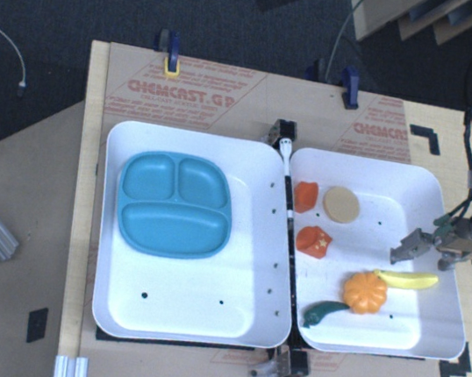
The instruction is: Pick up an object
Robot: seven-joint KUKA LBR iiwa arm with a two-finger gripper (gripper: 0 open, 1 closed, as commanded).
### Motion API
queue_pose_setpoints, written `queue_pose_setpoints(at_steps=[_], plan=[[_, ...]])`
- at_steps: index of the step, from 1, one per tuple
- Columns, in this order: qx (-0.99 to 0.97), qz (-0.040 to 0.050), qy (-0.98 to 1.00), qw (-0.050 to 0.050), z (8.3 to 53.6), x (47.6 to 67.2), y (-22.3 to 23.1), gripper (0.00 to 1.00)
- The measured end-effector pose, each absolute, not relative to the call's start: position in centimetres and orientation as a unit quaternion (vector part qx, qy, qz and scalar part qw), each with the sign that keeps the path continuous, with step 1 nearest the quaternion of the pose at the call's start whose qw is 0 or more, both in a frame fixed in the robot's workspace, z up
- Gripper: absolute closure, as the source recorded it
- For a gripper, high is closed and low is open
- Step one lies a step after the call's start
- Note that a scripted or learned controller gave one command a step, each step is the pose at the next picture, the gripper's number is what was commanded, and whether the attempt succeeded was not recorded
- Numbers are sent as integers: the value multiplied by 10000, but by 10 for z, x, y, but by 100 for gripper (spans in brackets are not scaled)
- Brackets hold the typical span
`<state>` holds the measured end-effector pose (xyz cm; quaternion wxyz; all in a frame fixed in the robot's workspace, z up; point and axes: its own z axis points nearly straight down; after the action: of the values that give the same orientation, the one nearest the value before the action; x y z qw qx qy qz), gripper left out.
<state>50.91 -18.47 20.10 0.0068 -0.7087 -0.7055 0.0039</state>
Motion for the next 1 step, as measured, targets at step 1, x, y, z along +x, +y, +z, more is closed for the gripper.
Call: queue_pose_setpoints(at_steps=[1], plan=[[-7071, 1, -7071, 3, 209, 512, -184, 0]])
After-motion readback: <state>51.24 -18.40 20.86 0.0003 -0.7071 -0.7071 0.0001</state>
